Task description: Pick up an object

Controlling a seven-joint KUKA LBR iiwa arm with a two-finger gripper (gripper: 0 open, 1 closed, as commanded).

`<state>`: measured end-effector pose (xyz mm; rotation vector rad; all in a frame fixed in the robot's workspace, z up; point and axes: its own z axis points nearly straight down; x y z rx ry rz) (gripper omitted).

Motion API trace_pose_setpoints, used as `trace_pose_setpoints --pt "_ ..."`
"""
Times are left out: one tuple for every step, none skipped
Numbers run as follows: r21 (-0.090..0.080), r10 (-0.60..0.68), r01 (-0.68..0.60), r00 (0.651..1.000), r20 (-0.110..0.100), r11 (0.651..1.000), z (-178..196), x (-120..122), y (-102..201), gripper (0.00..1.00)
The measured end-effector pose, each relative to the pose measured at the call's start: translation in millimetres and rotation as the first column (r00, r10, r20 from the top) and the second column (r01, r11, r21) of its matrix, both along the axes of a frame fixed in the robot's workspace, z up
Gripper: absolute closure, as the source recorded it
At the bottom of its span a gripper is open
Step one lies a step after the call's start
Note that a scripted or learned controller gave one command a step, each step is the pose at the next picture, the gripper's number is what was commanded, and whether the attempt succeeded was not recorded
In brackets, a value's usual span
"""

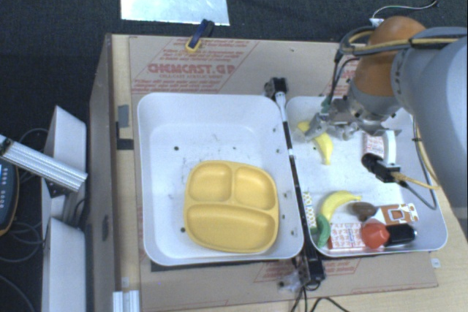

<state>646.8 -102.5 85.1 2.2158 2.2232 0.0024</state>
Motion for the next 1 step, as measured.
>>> trace_pose_setpoints --pt "0.0 0.002 -0.002 1.0 0.002 1.0 10.9 0.8 0.1 1.0"
